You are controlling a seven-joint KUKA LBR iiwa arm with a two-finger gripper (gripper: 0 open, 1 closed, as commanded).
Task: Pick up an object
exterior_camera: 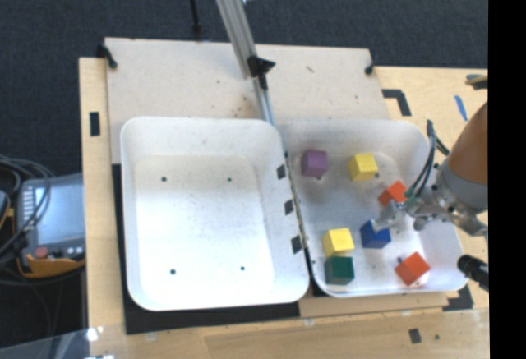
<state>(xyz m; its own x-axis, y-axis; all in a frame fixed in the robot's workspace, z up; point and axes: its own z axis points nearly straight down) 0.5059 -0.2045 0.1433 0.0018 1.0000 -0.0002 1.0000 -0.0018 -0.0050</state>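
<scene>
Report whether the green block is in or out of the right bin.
In. The green block lies on the right bin's floor near its front wall, just under a yellow block, inside the white rim.

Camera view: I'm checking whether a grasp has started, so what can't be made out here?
- Gripper: blurred, small, too unclear to judge its state.
- Orange block beside it: partly covered by the gripper; contact unclear.
- Arm: cut off by the view's right side.
- Blue block: contact with the gripper unclear.
</scene>
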